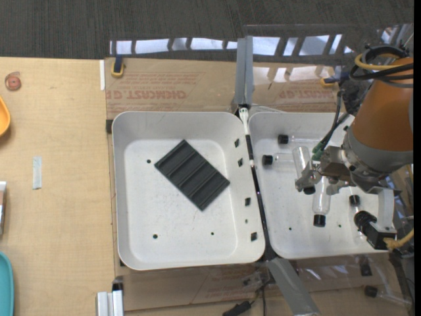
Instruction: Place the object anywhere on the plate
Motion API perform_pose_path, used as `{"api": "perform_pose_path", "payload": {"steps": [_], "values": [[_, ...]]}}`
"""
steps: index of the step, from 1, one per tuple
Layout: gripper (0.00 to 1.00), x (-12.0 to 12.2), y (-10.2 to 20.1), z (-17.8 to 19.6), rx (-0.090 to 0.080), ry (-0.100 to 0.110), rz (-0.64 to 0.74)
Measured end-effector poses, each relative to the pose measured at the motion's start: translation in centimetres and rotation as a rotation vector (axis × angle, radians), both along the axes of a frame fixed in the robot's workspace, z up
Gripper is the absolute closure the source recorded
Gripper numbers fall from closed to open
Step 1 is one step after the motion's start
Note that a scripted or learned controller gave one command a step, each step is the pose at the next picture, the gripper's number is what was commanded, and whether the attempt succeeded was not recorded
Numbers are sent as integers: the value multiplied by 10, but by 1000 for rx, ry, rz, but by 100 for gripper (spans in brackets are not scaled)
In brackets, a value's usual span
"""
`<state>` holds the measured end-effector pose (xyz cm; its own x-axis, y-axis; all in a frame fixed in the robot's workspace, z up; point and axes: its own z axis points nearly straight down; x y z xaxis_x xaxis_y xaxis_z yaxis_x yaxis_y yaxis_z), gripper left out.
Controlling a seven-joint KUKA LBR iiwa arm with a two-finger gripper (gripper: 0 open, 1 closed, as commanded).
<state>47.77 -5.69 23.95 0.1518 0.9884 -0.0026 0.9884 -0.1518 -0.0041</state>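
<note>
Gripper (pixel 314 188) hangs over the right bin (pixel 289 242) (its grip unclear), dark plate (pixel 192 174) left.

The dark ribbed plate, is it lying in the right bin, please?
No, the dark ribbed plate lies in the left bin.

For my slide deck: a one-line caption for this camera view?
KUKA arm's gripper hovers over the right bin, while a dark ribbed plate lies tilted in the left bin.

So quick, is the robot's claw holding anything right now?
Gripper: cannot tell whether it holds anything. It sits low in the right bin, beside a clear tube with a black cap.
</note>
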Motion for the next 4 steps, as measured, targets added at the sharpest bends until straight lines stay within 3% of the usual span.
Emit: {"api": "perform_pose_path", "payload": {"steps": [1,2,3,4], "values": [[100,73,98,-50,2,0,486],[100,135,159,-46,1,0,451],[100,180,172,-35,-1,-1,81],[100,123,161,-31,1,-1,336]]}}
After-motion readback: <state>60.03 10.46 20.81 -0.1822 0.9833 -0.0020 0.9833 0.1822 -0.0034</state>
